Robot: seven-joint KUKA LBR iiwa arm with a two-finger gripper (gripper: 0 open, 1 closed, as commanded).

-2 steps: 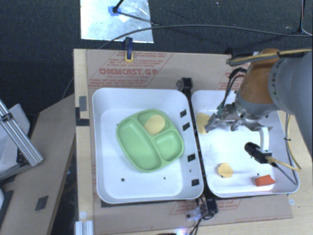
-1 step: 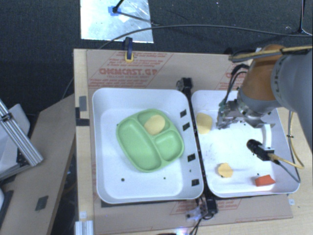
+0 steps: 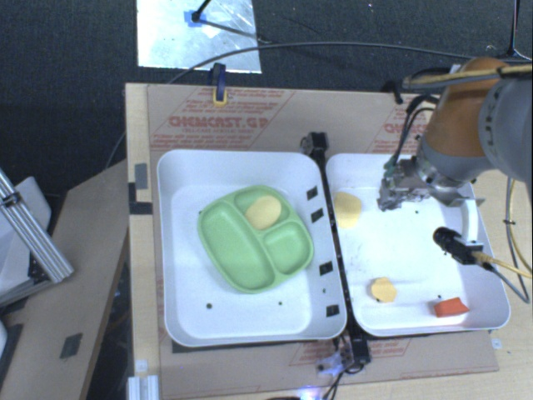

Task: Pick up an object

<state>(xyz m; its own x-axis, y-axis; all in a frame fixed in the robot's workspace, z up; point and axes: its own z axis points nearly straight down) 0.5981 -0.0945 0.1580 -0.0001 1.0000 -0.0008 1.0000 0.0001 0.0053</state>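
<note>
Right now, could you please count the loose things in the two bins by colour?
Yellow: 3 (one on the tray, one by the divider, one near the front)
Green: 1, the tray
Orange: 1, the block
Total: 5

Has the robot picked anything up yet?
Not yet. The tool sits over the right bin, beside a pale yellow piece, with nothing seen in its grip. A small yellow piece and an orange block lie in that bin. Another yellow piece rests in the green tray. The grab remains.
</note>
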